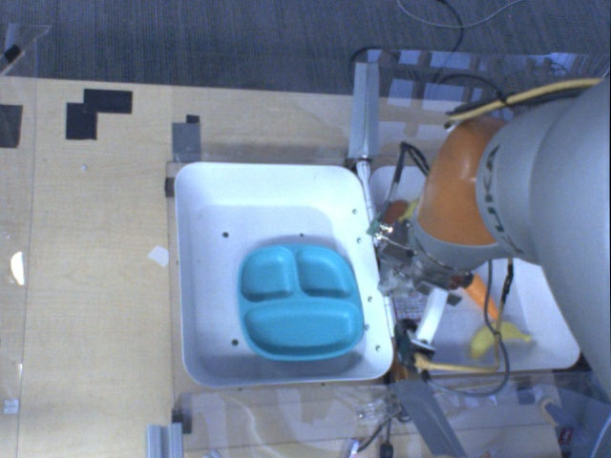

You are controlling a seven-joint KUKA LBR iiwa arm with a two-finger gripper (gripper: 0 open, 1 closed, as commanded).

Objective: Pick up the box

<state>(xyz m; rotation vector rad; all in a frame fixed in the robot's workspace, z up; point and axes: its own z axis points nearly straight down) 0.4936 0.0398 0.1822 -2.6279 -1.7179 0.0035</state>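
The arm (535, 189) is reaching over the right bin (554, 346), its gripper (409, 289) hanging low by that bin's left wall; whether it is open or closed cannot be told. The arm is hiding the box. A blue plate (301, 301) is lying in the left bin (205, 256).

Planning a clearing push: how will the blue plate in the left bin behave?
The blue plate is probably stiff: moulded, three sections. It lies flat and wide, so likely slides rather than tips. The white bin looks smooth, so it may skid to the wall.
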